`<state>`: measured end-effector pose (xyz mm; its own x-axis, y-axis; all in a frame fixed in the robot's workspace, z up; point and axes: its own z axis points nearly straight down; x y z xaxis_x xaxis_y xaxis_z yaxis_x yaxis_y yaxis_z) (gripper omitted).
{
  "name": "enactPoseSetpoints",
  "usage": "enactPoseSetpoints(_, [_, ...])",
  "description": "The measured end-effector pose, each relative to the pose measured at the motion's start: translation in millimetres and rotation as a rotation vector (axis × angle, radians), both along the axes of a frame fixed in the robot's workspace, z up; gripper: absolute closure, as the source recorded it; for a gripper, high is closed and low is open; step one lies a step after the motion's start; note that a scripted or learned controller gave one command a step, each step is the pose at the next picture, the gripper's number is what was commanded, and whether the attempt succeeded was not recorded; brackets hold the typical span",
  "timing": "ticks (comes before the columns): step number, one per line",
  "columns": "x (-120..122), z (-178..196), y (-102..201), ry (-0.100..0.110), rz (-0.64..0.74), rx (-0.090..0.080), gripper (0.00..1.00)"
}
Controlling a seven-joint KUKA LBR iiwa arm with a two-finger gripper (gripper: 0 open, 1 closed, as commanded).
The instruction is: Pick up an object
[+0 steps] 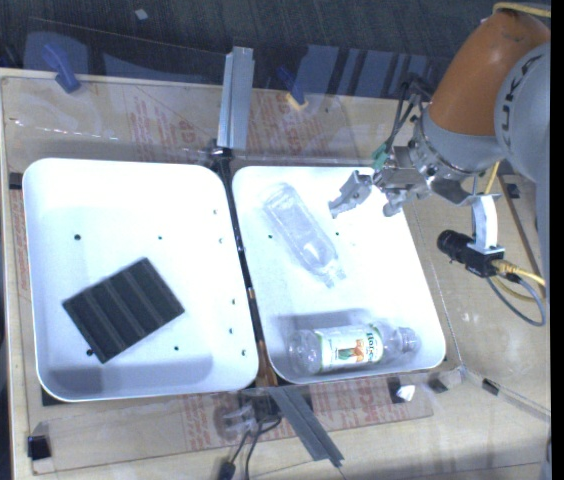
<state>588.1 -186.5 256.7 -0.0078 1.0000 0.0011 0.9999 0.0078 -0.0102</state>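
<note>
Bench (112, 128): pale board, on which two shallow white bins are set side by side, touching along a dark seam.

Left bin (52, 193): one flat black ribbed panel (123, 309) is held, laid at a slant in the near half, well apart from the walls.

Right bin (414, 268): two clear plastic bottles are held. A bare clear bottle (302, 232) is laid diagonally in the far half, cap end toward the near right. A labelled bottle (352, 348) is laid on its side along the near wall, its label orange and green.

Arm: grey with an orange band (482, 63), entered from the right. The gripper (373, 197) is seen over the far right part of the right bin, just beside the bare bottle's far end. The jaws are seen spread apart, with nothing between them.

Cables and a black fitting (467, 250) are noted right of the bin.
</note>
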Motion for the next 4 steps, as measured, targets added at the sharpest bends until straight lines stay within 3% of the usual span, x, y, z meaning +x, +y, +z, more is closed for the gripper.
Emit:
enactPoseSetpoints(1, [-22.5,-80.8,-10.7,0.0,-0.115,-0.001,0.0])
enactPoseSetpoints(2, [3.3,-158.7,-11.3,-0.001,-0.043,0.002,0.0])
enactPoseSetpoints(3, [2.8,-153.8,-10.6,0.007,-0.039,0.004,1.0])
enactPoseSetpoints(4, [44.3,-79.6,51.8,0.019,0.204,0.007,1.0])
